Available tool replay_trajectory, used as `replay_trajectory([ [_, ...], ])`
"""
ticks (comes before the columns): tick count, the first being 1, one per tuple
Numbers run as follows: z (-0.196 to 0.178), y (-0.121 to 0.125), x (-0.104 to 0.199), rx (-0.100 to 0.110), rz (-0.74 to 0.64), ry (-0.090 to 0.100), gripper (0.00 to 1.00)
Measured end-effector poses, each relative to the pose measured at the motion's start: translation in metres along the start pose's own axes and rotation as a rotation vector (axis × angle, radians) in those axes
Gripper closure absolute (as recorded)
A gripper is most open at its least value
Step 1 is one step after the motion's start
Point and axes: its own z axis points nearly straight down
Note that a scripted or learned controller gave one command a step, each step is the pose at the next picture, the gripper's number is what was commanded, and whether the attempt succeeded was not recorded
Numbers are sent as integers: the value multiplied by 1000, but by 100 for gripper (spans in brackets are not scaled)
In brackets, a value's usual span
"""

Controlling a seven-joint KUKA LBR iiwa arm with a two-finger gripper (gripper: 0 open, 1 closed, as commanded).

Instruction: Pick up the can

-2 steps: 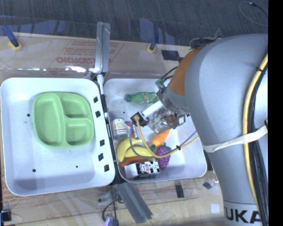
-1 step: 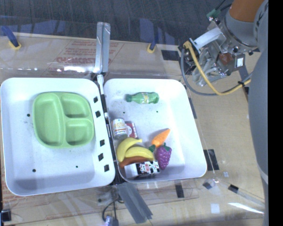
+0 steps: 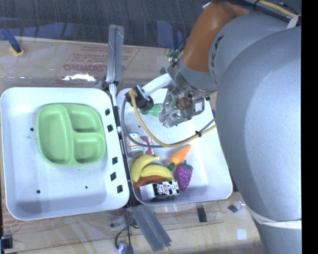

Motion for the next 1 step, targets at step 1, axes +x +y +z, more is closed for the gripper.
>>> replay_trajectory([
  [1, 90, -49, -80, 1, 30, -1, 100],
])
